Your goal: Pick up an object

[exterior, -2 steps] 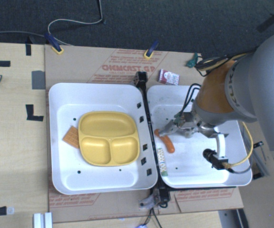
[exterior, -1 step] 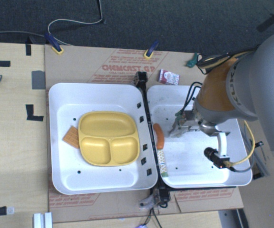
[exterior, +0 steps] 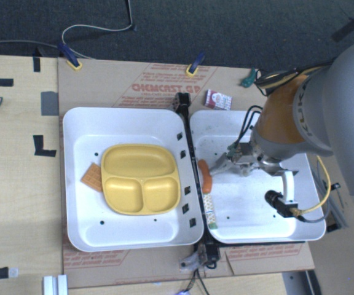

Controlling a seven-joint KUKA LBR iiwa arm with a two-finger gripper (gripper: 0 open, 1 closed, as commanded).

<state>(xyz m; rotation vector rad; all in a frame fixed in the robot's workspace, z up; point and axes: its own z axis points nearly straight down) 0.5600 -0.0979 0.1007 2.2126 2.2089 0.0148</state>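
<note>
An orange sausage-shaped object [exterior: 205, 176] lies against the left wall of the right bin [exterior: 257, 223]. Just below it, along the same wall, lies a thin pale packet [exterior: 209, 214]. My gripper [exterior: 219, 166] reaches in from the right, low in the right bin, its tip right beside the top of the orange object. Whether it touches the object is unclear. In the left bin [exterior: 85, 128] a yellow divided plate [exterior: 141, 178] lies flat, with a tan flat piece [exterior: 92, 177] sticking out from under its left edge.
The grey and orange arm [exterior: 287, 118] covers the right bin's upper right. A black cable and plug [exterior: 278, 201] hang over its right side. A small red-and-white packet [exterior: 217, 99] lies on the cardboard behind the bins. The black divider [exterior: 188, 165] runs between the bins.
</note>
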